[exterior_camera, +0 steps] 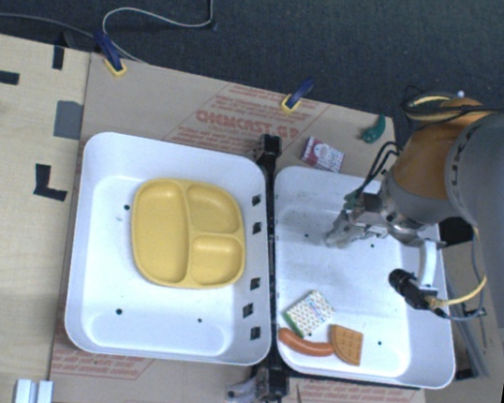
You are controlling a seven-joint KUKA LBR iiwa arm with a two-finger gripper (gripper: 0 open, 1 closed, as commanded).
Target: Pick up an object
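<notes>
Gripper [342, 231] low over the right bin [397, 361], finger state impossible to tell, checkered pad [308, 313], sausage [305, 344] and waffle piece [346, 344] lying together below it toward the bin's near edge, well apart from it.

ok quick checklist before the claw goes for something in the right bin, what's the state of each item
1. Targets present: ok. A hot dog, a waffle piece and a checkered packet lie at the right bin's near edge.
2. Claw over the right bin: ok, but at the far half, away from the objects.
3. Claw holding anything: cannot tell.
4. Objects separated: not ok. The three are bunched, the hot dog close under the packet.
5. Wall room: not ok. The hot dog lies near the front wall.
6. Left bin: ok. The yellow divided plate sits apart from the work.
</notes>
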